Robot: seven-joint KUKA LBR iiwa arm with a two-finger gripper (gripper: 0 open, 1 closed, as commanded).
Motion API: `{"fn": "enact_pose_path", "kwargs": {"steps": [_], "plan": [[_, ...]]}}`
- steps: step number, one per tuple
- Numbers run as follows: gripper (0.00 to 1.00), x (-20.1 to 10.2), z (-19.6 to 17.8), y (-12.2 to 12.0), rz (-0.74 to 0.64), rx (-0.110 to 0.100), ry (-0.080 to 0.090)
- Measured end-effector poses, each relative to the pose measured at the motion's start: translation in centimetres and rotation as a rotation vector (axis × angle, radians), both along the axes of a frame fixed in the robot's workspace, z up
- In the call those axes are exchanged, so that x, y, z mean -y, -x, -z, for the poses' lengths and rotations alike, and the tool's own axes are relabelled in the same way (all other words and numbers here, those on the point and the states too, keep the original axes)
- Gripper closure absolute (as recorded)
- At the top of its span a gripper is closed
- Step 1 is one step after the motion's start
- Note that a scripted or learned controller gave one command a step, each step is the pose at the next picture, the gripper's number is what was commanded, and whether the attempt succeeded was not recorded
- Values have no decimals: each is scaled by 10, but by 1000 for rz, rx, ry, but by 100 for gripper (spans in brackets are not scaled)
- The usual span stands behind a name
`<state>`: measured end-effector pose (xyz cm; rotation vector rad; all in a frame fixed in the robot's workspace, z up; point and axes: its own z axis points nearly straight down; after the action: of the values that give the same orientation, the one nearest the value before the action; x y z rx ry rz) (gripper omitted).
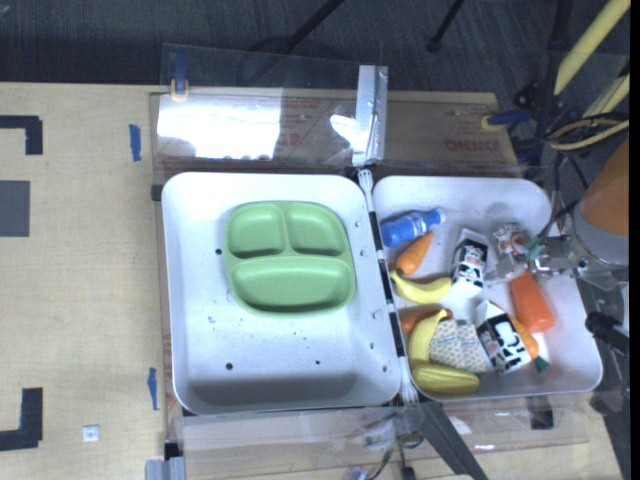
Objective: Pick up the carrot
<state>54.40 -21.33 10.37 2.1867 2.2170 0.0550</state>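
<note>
The carrot (pixel 413 254) is a small orange tapered piece lying in the left part of the right bin (pixel 575 373). It sits just below a blue bottle (pixel 408 226) and above a yellow banana (pixel 424 288). My gripper (pixel 522 251) reaches in from the right and hovers over the right half of that bin, above a thicker orange object (pixel 532 304). It is well to the right of the carrot and apart from it. I see nothing held in the gripper.
The right bin also holds a second banana (pixel 440 376), a patterned pouch (pixel 460 346), and two black-and-white boxes (pixel 506 342) (pixel 470 261). The left bin (pixel 190 298) bears a green divided plate (pixel 290 256). Cables and stands crowd the far right.
</note>
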Motion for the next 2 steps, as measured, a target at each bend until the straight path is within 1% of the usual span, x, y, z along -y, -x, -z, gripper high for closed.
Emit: {"fn": "enact_pose_path", "kwargs": {"steps": [1,2], "plan": [[0,-43,-1,-19,75,-1,18],[0,-12,16,24,-36,-37,3]]}}
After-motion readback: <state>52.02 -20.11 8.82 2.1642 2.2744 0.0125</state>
